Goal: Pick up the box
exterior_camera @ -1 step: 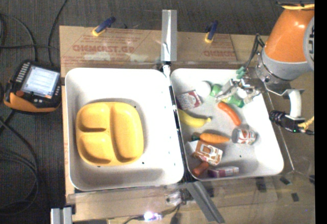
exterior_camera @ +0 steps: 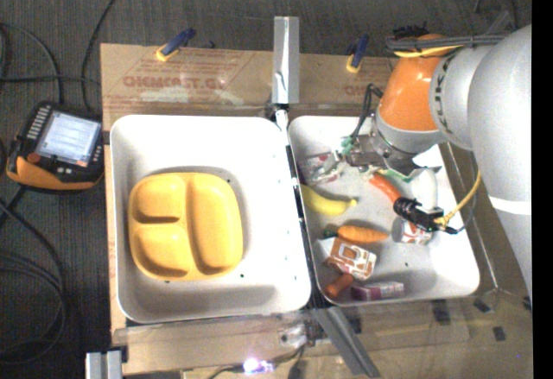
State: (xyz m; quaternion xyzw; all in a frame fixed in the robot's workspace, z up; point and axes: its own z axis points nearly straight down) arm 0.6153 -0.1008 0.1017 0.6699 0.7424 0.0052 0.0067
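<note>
Camera view: the gripper hangs over the right bin, at its far side; its claw state cannot be determined. The box lies near the bin's front wall, just below a carrot.

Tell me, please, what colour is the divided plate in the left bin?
Yellow, seen in the camera view: divided plate.

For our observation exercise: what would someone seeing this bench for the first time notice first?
Probably the big yellow plastic divided plate lying in the left white bin. Next, the grey arm with its orange band, leaning over the far end of the right white bin, which holds a clutter including a yellow banana and an orange carrot.
</note>
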